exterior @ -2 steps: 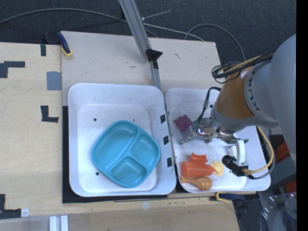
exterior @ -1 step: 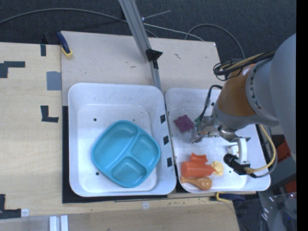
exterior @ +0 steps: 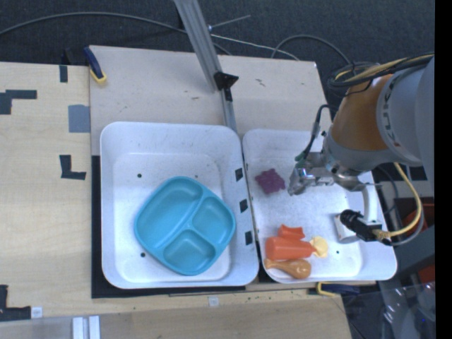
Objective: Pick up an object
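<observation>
My gripper (exterior: 296, 184) hangs over the right bin (exterior: 374, 263), just right of a small purple object (exterior: 270, 181). Nothing shows between its fingers, and they look close together, though the wrist hides much of them. Toward the bin's front lie an orange toy (exterior: 288, 246), a brownish-orange piece (exterior: 291, 267) under it, and a small yellow piece (exterior: 320, 246) at its right. The purple object sits a few centimetres from the fingertips, apart from them.
The left bin (exterior: 113, 210) holds a blue divided plate (exterior: 185, 224). A grey pole (exterior: 201, 41) slants in from the top toward the seam between the bins. The arm's orange band (exterior: 357, 122) and grey body occupy the right side.
</observation>
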You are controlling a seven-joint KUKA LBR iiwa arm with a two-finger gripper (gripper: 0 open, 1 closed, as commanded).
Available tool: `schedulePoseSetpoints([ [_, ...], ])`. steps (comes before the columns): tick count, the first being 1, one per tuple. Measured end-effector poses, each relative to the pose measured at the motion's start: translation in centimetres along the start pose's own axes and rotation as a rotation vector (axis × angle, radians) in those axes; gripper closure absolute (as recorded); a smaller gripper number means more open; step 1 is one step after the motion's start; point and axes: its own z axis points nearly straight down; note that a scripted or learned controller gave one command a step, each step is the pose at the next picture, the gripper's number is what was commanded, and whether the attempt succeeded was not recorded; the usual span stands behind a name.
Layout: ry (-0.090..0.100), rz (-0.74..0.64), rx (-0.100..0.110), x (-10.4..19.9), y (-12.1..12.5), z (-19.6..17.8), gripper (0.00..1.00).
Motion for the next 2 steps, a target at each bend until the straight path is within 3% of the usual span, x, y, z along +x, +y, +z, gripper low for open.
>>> schedulePoseSetpoints([
  [2,0.0,0.0,0.001,-0.8,0.7,-9.6,1.0],
])
